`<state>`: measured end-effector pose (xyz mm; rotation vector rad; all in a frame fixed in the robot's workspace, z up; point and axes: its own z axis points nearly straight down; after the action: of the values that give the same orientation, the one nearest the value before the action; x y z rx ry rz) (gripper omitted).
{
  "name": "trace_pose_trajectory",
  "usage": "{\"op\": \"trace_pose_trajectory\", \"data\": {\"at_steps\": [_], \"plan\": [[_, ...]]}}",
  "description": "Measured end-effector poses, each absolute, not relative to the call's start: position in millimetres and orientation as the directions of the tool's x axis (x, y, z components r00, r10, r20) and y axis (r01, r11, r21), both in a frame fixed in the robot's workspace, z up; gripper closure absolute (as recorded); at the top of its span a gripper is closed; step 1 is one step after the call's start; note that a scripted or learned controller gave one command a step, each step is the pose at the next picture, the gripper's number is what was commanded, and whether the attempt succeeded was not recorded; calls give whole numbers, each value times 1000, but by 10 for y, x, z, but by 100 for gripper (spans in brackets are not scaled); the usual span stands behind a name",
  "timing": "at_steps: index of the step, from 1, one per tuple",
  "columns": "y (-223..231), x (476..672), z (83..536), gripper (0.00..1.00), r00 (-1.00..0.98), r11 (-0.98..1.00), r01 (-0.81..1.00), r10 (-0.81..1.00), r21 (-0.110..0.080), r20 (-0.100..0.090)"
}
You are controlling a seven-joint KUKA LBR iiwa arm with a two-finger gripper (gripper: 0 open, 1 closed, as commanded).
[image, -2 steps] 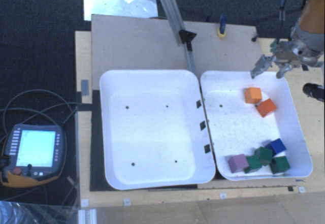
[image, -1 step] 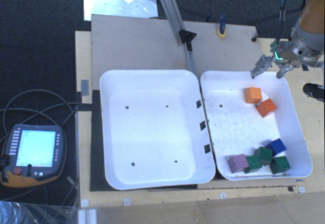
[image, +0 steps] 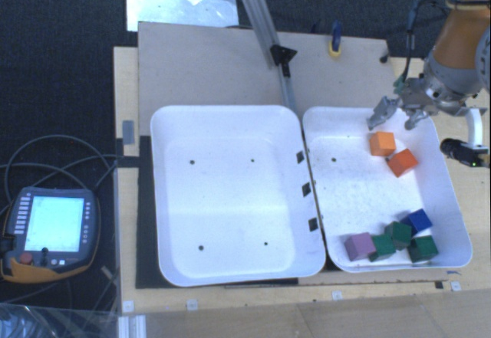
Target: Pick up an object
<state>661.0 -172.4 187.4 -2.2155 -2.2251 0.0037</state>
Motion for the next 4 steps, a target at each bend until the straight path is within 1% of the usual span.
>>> {"op": "trace_pose_trajectory", "data": {"at_steps": [1, 2, 3, 4], "plan": [[-1654, 6634, 1275, 0, -6, 6, 1000, 1000, -3, 0], [-1678, 6691, 1152, 0, -4, 4, 1000, 1000, 18, -7], [-1686, 6704, 1260, 100, -8, 8, 1000, 1000, 23, -10], [-1724, 6707, 1715, 100, -4, 4, 1000, 1000, 7, -2]]}}
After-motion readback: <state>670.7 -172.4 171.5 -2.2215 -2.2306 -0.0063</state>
